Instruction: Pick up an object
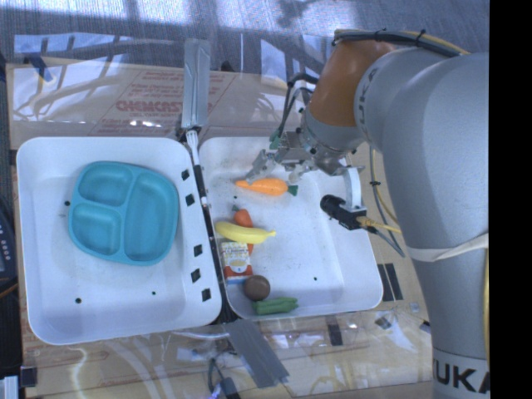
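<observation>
While looking down on the bench, noted claw (281, 161) low over the far part of right bin (366, 283). Could not tell whether open or closed; saw nothing plainly held.

Found toy carrot (264, 187) lying flat just beneath claw, close enough to be touching or nearly so, green top pointing toward the arm side. Took it for the likeliest target. Judged it light, stiff and smooth, probably hollow plastic: apt to roll or squirt out of a pinch. Judged the thick middle of the orange body the best place to take hold, squeezed across the short axis. Ruled out the tapered tip and the leafy end.

Logged the rest going outward from claw, toward the near rim:
- small orange-red piece (242, 218), a little past the carrot
- banana (243, 233) touching or just beside that piece, curved, likewise light and slick
- small carton (237, 260) beyond the banana, against the bin's dividing wall
- brown round thing (256, 288), then green vegetable (275, 306), farthest from claw

Marked blue divided plate (125, 212) well apart from claw, in left bin (50, 310).
</observation>
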You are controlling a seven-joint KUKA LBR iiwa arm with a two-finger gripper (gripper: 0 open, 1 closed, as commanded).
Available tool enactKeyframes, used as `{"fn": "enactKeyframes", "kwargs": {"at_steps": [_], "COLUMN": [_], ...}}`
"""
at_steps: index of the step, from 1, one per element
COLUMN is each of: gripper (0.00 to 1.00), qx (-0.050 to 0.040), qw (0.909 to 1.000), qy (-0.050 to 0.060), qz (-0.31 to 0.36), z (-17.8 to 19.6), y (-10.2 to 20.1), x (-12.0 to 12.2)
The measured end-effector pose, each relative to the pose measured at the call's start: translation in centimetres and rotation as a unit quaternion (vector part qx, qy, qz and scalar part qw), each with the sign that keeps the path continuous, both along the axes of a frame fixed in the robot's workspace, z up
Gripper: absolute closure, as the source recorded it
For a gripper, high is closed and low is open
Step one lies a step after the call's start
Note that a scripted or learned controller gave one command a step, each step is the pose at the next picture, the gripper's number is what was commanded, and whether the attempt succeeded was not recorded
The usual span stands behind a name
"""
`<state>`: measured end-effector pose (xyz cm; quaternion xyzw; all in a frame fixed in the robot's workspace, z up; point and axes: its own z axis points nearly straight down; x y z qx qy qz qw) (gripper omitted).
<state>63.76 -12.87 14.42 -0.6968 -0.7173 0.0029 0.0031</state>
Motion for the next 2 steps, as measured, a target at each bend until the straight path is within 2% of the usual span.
{"fn": "enactKeyframes", "kwargs": {"at_steps": [1, 2], "gripper": [0.0, 1.0], "qx": [-0.0068, -0.0075], "qw": [0.9997, 0.9997], "qy": [-0.019, -0.019], "qz": [-0.011, -0.011], "z": [-3.7, -2.6], "y": [0.8, 0.7], "x": [-0.1, 0.0]}}
